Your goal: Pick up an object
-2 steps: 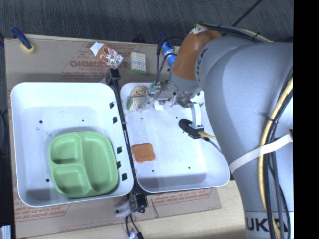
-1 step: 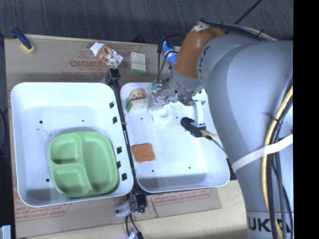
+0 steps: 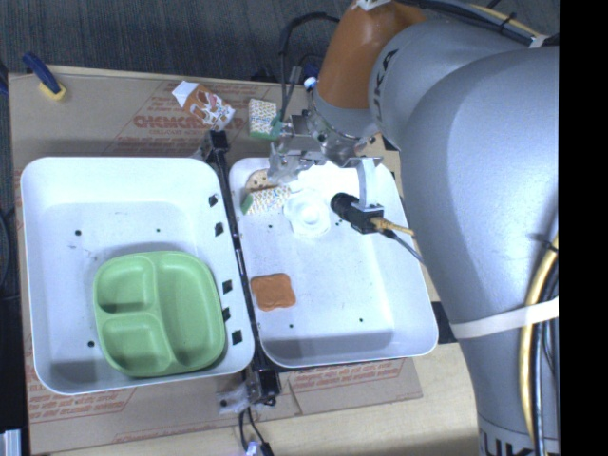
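Note:
My gripper [image 3: 282, 167] reaches down at the back left corner of the right bin [image 3: 380, 293]. Just below it lies a small patterned packet [image 3: 264, 199] with a green edge, close to the gripper's tip or touching it. A pale, clear round thing [image 3: 309, 216] lies just right of the packet. Near the bin's front left rests a flat orange-brown piece [image 3: 274, 292]. The wrist and the grey arm hide the bin's back right part.
The left bin [image 3: 57, 207] holds a green divided plate [image 3: 159, 312] at its front. Behind the bins, on the cardboard, lie an orange and white wrapper [image 3: 203, 105], a small pale packet [image 3: 262, 117] and a blue and yellow thing [image 3: 44, 77].

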Robot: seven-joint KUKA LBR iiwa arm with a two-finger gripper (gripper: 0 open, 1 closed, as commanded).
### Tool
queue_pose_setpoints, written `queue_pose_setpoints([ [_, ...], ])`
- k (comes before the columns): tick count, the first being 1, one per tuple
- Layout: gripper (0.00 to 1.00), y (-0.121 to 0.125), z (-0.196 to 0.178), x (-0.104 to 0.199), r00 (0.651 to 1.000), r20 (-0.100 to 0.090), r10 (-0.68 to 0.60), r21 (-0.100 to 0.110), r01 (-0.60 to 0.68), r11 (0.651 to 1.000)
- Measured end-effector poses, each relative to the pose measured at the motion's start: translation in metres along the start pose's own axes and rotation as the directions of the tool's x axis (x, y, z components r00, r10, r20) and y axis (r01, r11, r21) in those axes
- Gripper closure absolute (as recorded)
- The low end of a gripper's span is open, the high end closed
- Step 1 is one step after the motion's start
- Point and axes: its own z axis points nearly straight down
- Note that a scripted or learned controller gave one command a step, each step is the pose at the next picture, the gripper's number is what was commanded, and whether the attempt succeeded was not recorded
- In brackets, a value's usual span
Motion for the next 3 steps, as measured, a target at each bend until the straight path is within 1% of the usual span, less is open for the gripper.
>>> queue_pose_setpoints([
  [1, 0.00, -0.001, 0.001, -0.001, 1.000, 0.001, 0.001, 0.004, -0.001, 1.000],
  [2, 0.00, 0.004, 0.077, -0.040, 1.000, 0.001, 0.001, -0.013, -0.001, 1.000],
  [3, 1.00, 0.006, 0.063, -0.041, 1.000, 0.006, -0.004, -0.019, 0.004, 1.000],
])
